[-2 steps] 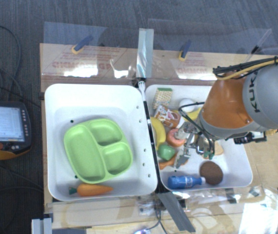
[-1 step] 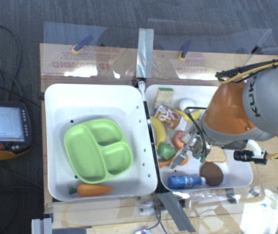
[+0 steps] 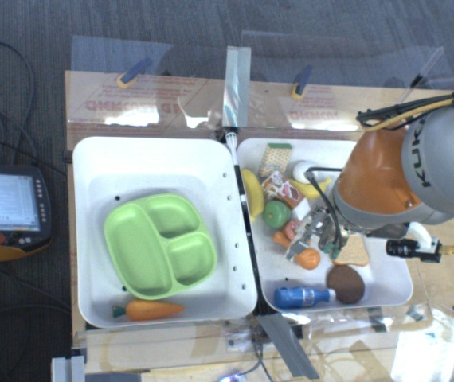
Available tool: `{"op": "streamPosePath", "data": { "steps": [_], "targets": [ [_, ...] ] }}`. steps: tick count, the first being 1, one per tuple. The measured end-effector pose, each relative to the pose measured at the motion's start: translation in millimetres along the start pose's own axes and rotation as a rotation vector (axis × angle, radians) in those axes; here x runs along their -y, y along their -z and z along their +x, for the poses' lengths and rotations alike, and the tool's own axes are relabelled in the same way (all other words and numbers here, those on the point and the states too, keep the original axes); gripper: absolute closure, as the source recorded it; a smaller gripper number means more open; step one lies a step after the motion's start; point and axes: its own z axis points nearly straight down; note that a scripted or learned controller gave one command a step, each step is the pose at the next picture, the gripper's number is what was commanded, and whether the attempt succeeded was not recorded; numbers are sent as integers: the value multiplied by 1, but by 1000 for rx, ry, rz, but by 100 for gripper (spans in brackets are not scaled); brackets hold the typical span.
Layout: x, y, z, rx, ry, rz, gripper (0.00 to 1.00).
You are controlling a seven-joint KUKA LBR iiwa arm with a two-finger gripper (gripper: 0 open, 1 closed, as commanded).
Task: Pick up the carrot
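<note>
The carrot (image 3: 154, 310) lay in the left bin (image 3: 91, 173), along its near wall, just below the green divided plate (image 3: 160, 245) and close to touching that plate's lower edge. Its long axis ran almost level across the view, the green stub end to the left and the orange body tapering to the right.

It looked like a moulded toy, so probably light, stiff and rather smooth. A pinch across the thicker middle, with the fingers set square to the long axis, would likely hold best. Toward the taper it might squirt out, and the bin wall beside it left little room on that side.

The hand (image 3: 316, 237) was in the right bin (image 3: 394, 289), well apart from the carrot, low among the toy foods there, near a small orange piece (image 3: 309, 259), a green fruit (image 3: 275, 213) and a banana (image 3: 251, 191). Whether its fingers were spread or pressed together could not be told, and nothing could be seen between them.
</note>
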Motion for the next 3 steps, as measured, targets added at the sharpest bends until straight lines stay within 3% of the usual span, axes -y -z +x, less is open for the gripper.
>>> {"op": "streamPosePath", "data": {
  "steps": [1,2,3],
  "targets": [
    [-59,126,47,-48,170,12,100],
    [-59,132,47,-51,169,16,100],
    [-103,82,97,-45,233,7,100]
  ]
}}
